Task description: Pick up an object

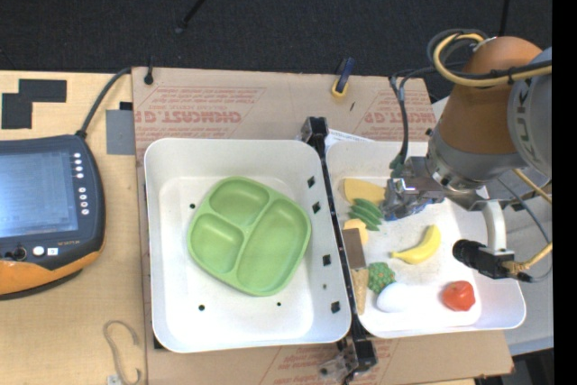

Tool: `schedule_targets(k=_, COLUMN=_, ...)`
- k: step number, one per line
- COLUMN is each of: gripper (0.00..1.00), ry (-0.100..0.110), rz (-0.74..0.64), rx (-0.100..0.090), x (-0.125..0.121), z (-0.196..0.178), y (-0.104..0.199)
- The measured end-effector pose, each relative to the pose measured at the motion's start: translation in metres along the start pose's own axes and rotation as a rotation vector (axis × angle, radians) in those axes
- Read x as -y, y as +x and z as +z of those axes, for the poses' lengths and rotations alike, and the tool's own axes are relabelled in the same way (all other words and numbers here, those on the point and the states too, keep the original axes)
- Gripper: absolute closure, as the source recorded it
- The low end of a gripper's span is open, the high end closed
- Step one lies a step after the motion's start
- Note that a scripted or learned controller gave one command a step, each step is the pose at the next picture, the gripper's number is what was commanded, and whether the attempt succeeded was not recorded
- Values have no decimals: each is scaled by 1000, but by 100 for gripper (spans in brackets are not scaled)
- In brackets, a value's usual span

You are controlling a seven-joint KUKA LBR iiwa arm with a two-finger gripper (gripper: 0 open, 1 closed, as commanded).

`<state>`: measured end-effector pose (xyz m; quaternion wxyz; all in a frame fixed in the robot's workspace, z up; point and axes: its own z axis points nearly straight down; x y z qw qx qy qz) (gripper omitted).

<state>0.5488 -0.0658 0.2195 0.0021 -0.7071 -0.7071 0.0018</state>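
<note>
I am eyeing the light, slick banana (419, 246) at the gripper's (398, 202) five o'clock, favouring its middle; claw state, I cannot tell.

The right bin (505, 307) is crowded along its left side: a yellow wedge (363, 190), green leafy piece (366, 212), brown block (354, 245), broccoli (380, 275) and white egg (393, 297) sit close together. A banana (419, 246) and red tomato (460, 295) leave bare floor between them. In the left bin (171, 284), a green plate (250, 234) fills the middle, with open margins around it.
</note>
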Motion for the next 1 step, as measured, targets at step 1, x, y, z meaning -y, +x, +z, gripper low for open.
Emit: schedule_targets(k=1, gripper=100, ry=-1, rz=-1, rx=1, x=-4, z=2, y=-1)
